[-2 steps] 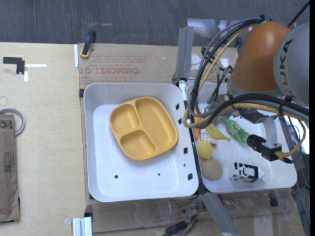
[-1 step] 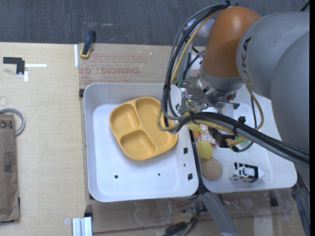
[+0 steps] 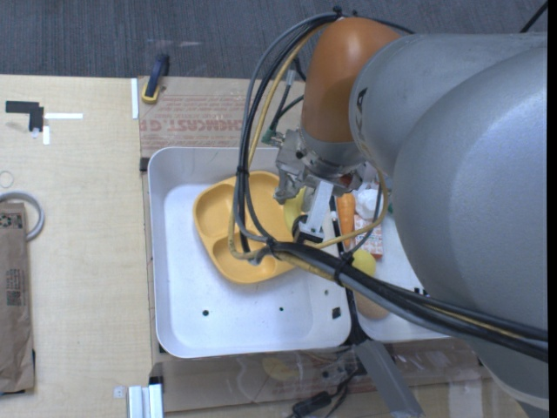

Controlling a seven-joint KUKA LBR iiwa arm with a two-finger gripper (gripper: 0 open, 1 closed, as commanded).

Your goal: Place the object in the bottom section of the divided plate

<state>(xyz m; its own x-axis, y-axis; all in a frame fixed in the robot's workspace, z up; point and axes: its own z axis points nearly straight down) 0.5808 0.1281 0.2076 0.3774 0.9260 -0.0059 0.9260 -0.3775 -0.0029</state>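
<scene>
A yellow divided plate (image 3: pixel 228 225) lies in the left white bin (image 3: pixel 183 312), toward its upper right. My gripper (image 3: pixel 305 209) hangs over the plate's right edge, partly wrapped in black and yellow cables. A small yellow-green object (image 3: pixel 292 207) shows right at the gripper, over the plate's right side; whether it is held is not clear. An orange carrot-like piece (image 3: pixel 345 216) lies just right of the gripper, near the wall between the two bins.
The grey arm with its orange band (image 3: pixel 348 77) covers most of the right bin. A yellow round item (image 3: pixel 364 265) and a red-and-white packet (image 3: pixel 369 244) lie beside the carrot. The bin floor has two small dark marks (image 3: pixel 280 309).
</scene>
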